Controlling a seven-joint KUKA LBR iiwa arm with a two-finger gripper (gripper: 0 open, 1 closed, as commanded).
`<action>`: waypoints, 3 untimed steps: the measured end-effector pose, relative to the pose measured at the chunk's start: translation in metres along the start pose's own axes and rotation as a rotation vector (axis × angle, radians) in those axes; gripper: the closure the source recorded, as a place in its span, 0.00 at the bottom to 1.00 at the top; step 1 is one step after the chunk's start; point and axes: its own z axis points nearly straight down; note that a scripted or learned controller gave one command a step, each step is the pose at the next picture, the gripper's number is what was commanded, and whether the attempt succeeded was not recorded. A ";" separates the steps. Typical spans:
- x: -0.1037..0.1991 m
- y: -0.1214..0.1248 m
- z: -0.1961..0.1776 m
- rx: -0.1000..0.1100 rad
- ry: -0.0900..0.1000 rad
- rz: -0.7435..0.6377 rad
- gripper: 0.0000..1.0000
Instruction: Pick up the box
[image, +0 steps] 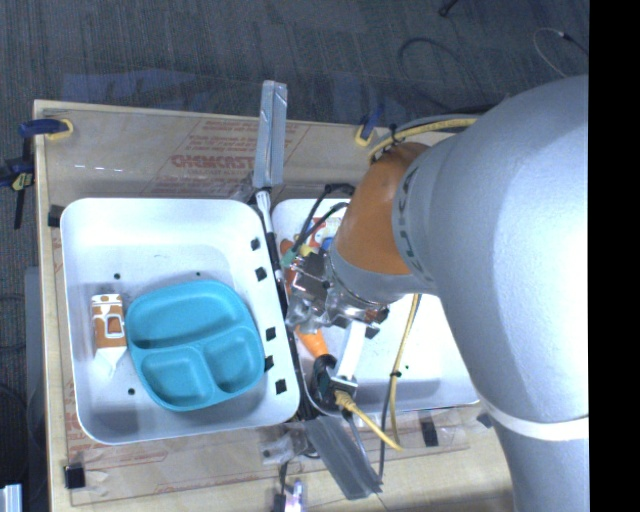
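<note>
The box (108, 322) is small, orange and white, and lies flat at the left side of the left bin (150, 212), touching the blue plate's left edge. My gripper (308, 318) hangs low over the left edge of the right bin (432, 385), close to the wall between the two bins and far to the right of the box. The wrist and cables hide its tips. A small orange item (315, 343) shows just below it.
A blue divided plate (195, 342) takes up most of the left bin's floor. Colourful small items (300, 246) lie at the right bin's upper left, partly under the arm. The big grey arm (500, 250) covers most of the right bin.
</note>
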 end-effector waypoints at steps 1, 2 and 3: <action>-0.030 -0.006 -0.077 -0.001 0.001 0.079 1.00; -0.066 0.065 -0.109 0.001 0.000 0.481 1.00; -0.090 0.068 -0.197 0.000 0.002 0.728 1.00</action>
